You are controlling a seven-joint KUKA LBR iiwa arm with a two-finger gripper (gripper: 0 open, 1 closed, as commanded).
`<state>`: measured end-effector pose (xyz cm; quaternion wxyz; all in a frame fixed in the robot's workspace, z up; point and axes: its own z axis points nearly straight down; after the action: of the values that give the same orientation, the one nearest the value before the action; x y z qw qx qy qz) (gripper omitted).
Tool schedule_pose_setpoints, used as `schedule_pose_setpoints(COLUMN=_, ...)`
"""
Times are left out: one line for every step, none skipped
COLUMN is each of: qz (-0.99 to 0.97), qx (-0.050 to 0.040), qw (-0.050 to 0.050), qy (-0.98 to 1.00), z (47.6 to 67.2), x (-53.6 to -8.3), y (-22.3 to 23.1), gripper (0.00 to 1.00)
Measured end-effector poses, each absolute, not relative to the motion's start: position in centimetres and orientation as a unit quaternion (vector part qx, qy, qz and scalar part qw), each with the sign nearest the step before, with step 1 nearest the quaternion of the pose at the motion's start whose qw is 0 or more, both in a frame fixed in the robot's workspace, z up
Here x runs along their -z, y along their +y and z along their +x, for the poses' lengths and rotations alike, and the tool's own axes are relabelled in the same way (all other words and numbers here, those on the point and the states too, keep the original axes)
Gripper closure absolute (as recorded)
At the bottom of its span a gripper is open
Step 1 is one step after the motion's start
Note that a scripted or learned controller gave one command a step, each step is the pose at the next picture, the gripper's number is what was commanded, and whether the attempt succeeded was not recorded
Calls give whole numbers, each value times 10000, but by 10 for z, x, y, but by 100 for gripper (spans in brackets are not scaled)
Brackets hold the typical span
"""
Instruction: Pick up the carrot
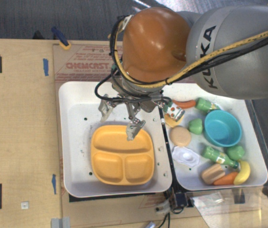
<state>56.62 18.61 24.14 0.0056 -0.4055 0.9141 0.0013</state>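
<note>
Over the left bin [70,127], above the far edge of the yellow divided plate [122,156], is where your pincer [120,118] hangs. Its fingers are spread apart with nothing between them, so the pick has not happened yet. By my reading the task is at its very start: no approach to the carrot, no contact, no lift. The carrot [186,103], as best I can judge, is the orange taper with a green end lying in the right bin [260,161]. It sits across the wall that divides the bins from the pincer, off toward the side the arm reaches in from, at about the level of the finger roots. It lies roughly flat, with its pointed end facing back toward the pincer and its green end pointing away. It is partly tucked under the shadow of the arm's wrist, so you cannot see its whole length. The blue bowl [223,128] lies just beyond it and a little nearer the camera. A second orange piece [226,178] lies much farther from the pincer, at the near corner of that bin beside the banana [243,172] (it may be another vegetable or a sausage, and I cannot tell which, so do not take it for the target without a closer look). What is left for you is everything: carry the pincer across the wall, line the fingers across the carrot's narrow width, go down, close on it and raise it.
</note>
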Motion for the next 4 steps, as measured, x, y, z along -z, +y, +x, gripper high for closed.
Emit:
schedule_pose_setpoints(qz=-4279, qx=-26, qw=132, qy=9037, z=530, x=-108, y=212, gripper=0)
schedule_pose_setpoints(qz=-4307, qx=-127, qw=231, qy=9021, z=529, x=-116, y=226, gripper=100)
schedule_pose_setpoints(qz=-2666, qx=-45, qw=170, qy=9636, z=509, x=-151, y=223, gripper=100)
schedule_pose_setpoints(qz=-1497, qx=-27, qw=219, qy=9885, z=500, x=-194, y=226, gripper=100)
